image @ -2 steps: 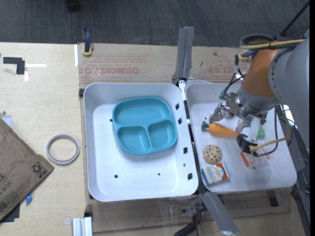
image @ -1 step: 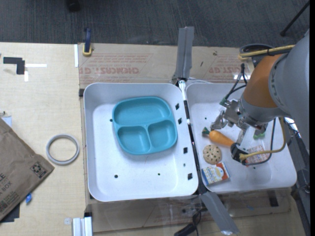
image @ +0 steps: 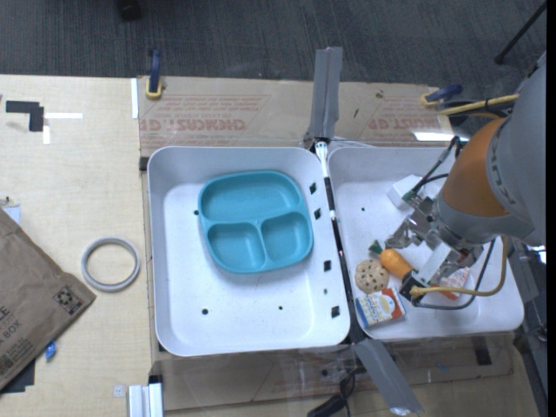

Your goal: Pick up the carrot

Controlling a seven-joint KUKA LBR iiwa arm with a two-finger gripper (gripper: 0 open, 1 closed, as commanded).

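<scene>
The carrot (image: 394, 261) is a small orange piece with a green top, lying in the right bin (image: 365, 181) near its left wall. My gripper (image: 415, 255) is low in that bin, right at the carrot's right end and seemingly touching it. The grey arm with its orange band (image: 473, 185) reaches in from the right and hides the bin floor behind the gripper.
A round cookie (image: 371, 275) lies just below and left of the carrot, with a small carton (image: 380, 307) in front of it. A red and white item (image: 453, 277) sits under the wrist. The left bin (image: 174, 259) holds a blue divided tray (image: 255, 221). A tape ring (image: 110, 262) lies on the bench.
</scene>
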